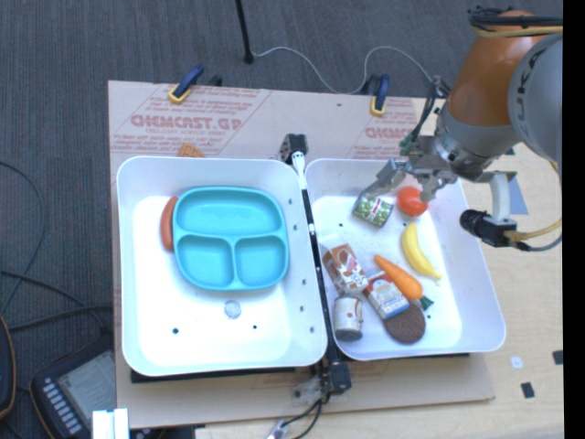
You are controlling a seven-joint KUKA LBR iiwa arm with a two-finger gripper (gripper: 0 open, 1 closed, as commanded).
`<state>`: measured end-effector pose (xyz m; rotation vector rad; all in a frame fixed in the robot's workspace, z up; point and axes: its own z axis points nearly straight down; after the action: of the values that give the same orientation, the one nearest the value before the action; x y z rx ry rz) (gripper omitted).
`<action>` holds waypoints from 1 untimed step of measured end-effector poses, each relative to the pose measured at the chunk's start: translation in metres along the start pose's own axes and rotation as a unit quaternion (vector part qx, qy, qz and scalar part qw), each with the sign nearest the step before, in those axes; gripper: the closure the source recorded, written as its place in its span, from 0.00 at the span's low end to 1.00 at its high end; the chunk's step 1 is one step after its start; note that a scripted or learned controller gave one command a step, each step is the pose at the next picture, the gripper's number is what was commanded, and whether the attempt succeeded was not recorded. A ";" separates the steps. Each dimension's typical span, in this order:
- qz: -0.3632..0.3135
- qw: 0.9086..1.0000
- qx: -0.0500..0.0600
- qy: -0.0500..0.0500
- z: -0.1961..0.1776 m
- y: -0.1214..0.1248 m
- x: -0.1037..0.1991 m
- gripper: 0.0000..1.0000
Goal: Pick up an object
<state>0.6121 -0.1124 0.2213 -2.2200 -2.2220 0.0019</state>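
Now we hang over the right bin (475,282), with the pincer (413,183) low at about twelve o'clock of that bin. Its fingers stand spread apart, one toward the green packet (373,209) at eight o'clock of the pincer, the other above the tomato (412,201), which lies just below at six o'clock. Nothing sits between the fingers, so we count the pincer as released.

No single thing is named for picking, and the bin offers several: the tomato and packet up top, a banana (419,251) at five o'clock of the tomato, a carrot (399,278) near the middle, and a carton (342,268), a can (348,319) and a brown disc (406,325) lower down. The left bin (146,337) holds a blue tray (230,239) with a red thing (167,223) at its nine o'clock side.

We judge this to be the approach step, with no grasp made. The tomato seems the likeliest target, being nearest. Next we would need to centre over it, come straight down so the fingers pass on both sides, and close gently: it is round and may roll away toward the packet, which lies just beside it.
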 end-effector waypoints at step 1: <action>0.001 1.000 0.002 0.000 0.114 -0.038 -0.014 0.00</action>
<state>0.5741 -0.1264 0.1074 -2.2194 -2.2179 0.0054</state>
